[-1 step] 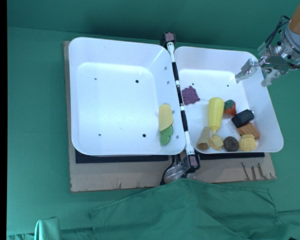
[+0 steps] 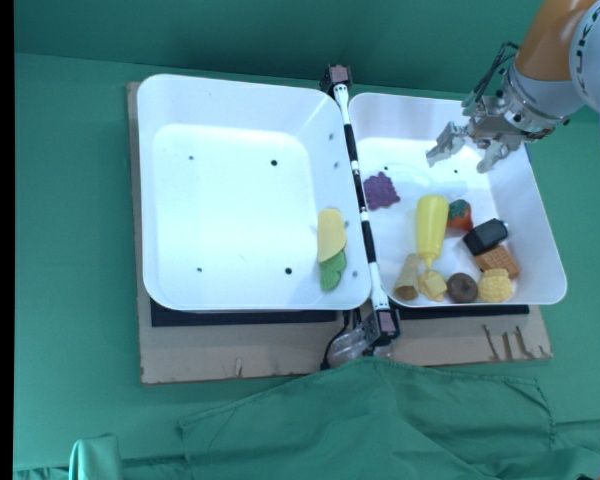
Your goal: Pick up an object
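Two white bins sit side by side on the green desk: left bin, right bin. Arm enters from the right, grey with orange band, wrist over the far right part of the right bin. Pincer hangs above bare bin floor, fingers spread apart, nothing between them. Left bin contents: yellow slice lying over a green piece, at its near right corner. Right bin contents, clustered toward the near side: yellow bottle, purple grape bunch to its left, black block, waffle piece, red strawberry-like item, yellow corn-like piece, brown doughnut, cone. Judgement: approach step, no target engaged yet; the pick is not begun. Nearest candidates are the red item and the bottle, both nearer than the pincer. Next move calls for shifting toward the near side, centring over one item, then descending with fingers straddling it; crowding around the black block and red item risks a nudge.
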### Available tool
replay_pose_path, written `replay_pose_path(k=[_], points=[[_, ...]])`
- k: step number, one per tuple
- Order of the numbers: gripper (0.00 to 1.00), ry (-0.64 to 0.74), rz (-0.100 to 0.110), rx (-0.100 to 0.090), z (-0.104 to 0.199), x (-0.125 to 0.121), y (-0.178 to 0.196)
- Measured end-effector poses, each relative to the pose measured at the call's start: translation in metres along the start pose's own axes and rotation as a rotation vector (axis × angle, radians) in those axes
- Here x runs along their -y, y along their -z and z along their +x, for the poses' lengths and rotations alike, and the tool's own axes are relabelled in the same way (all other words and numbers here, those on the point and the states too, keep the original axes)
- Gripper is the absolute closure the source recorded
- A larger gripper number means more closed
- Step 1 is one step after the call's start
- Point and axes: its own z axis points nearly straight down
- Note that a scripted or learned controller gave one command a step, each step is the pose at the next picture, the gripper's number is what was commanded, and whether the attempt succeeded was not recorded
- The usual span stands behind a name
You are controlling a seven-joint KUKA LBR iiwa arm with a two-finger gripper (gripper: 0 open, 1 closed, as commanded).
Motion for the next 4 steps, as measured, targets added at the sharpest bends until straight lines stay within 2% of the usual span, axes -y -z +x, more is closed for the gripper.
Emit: replay_pose_path(k=[1, 2, 3, 4], points=[[0.00, -0.003, -0.007, 0.002, -0.021, -0.062, -0.042], [0.00, -0.004, -0.023, 0.007, 0.005, 0.022, -0.045], [0.00, -0.001, -0.018, 0.003, -0.024, -0.028, -0.047], [0.00, -0.003, -0.022, 0.008, -0.010, 0.002, -0.046]])
